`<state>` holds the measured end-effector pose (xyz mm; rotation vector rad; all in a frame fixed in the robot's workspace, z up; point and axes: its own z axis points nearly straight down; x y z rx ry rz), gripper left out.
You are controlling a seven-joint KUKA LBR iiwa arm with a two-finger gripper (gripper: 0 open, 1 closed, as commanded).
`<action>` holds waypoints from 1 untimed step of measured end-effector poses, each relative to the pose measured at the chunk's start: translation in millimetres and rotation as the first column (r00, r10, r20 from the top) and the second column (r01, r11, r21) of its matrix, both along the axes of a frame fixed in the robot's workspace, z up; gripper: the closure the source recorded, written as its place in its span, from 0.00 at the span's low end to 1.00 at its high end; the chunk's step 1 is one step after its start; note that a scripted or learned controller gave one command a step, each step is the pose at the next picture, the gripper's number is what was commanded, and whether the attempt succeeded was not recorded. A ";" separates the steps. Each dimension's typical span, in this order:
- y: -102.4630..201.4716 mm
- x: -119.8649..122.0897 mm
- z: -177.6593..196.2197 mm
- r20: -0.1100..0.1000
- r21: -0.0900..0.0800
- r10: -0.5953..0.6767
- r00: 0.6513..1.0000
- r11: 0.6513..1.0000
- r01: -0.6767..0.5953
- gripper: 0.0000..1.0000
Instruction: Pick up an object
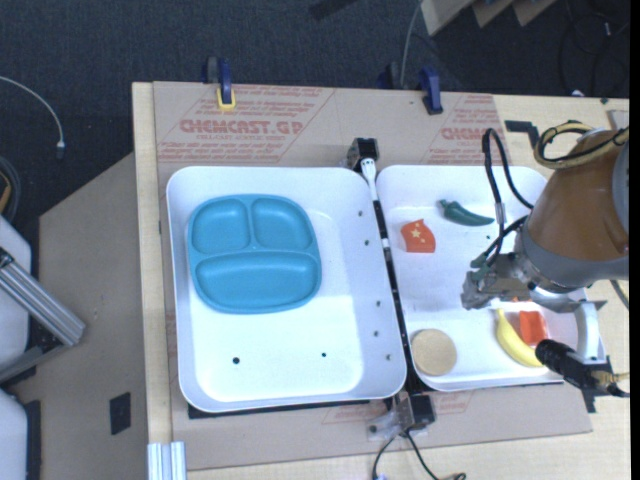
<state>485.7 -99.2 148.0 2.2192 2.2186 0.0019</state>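
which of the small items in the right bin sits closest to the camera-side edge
The round tan disc, at the right bin's near edge; the red block and dark green pepper lie farther back.

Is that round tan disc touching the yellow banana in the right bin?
Apart. The camera view shows a strip of white bin floor between the round tan disc and the yellow banana.

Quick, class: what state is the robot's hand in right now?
Hand: cannot be told; it sits low in the right bin, near the banana.
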 end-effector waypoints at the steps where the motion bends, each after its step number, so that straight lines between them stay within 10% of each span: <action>1: -10.3 3.3 54.1 0.001 0.000 0.001 1.000 1.000 -0.001 1.00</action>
